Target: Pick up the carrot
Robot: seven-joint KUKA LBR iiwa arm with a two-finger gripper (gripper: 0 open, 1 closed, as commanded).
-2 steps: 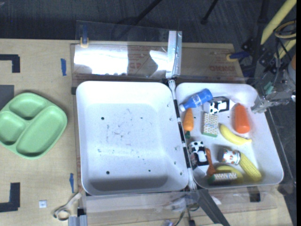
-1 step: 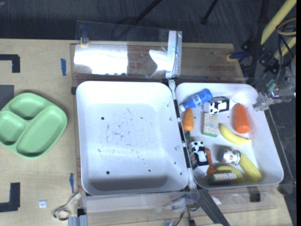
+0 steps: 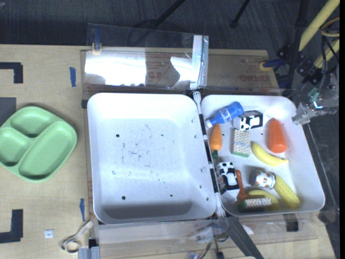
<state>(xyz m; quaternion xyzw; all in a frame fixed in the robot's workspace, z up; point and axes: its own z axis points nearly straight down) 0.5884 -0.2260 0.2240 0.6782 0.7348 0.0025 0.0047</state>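
Observation:
The carrot [image 3: 215,138] is a small orange piece with a green stub at its near end. It lies along the left wall of the right bin [image 3: 315,171], just below a blue bottle [image 3: 227,113]. The gripper [image 3: 309,109] hangs at the right bin's far right corner, over the rim. It is well to the right of the carrot and apart from it, and nothing shows in its grasp.
Crowded into the right bin are a larger orange-red vegetable [image 3: 276,135], a banana [image 3: 268,155], a corn cob [image 3: 286,191], a small can [image 3: 264,179], two cow-patterned items [image 3: 250,121] and a packet [image 3: 241,142]. The left bin [image 3: 102,112] adjoins it. A green divided plate [image 3: 35,142] lies on the bench at far left.

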